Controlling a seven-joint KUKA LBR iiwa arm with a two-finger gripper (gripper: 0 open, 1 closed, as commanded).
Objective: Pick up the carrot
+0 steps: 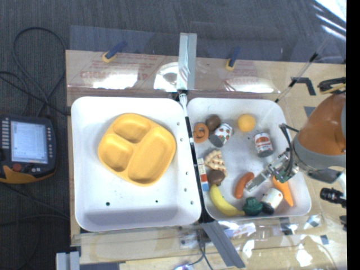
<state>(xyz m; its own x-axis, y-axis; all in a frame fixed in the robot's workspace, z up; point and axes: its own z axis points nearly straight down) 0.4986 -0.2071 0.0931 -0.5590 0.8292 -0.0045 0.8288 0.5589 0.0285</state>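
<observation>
glossy white plastic bins [90, 207], smooth yellow plate [136, 148]

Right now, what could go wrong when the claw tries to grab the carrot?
1. The carrot lies squeezed against the right bin's wall, so the claw may bump the wall.
2. A small white thing touches the carrot and could get pinched or shoved instead.
3. The red sausage and the green toy lie close by, so they might get knocked too.
</observation>
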